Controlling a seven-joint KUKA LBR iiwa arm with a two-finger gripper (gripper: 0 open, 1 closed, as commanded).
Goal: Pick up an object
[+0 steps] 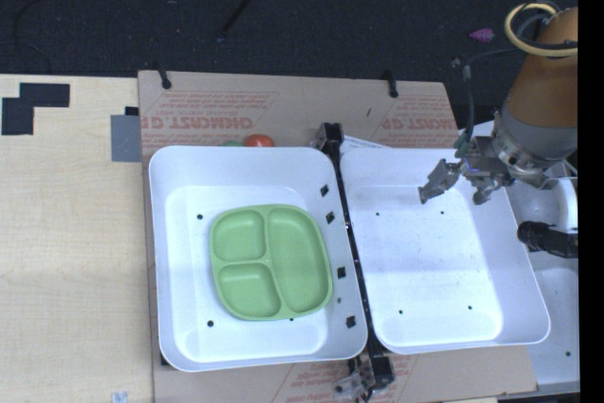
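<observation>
Green plate (pixel 271 261), w/ three compartments, lies flat in left bin (pixel 179 203), approx. centred. Gripper (pixel 457 187) hangs over right bin (pixel 453 297), near its upper right corner, fingers spread apart, nothing between them. Plate is well apart from gripper, across the divider btw. bins.

Bench: pale wood-grain bench (pixel 66 241) top.
Sheet: brown printed cardboard sheet (pixel 283 109) lying flat on the bench, under both bins.
Left bin: shallow white plastic bin (pixel 179 335) on the cardboard.
Right bin: matching shallow white bin (pixel 444 297) just beside it (clips join their rims).
</observation>
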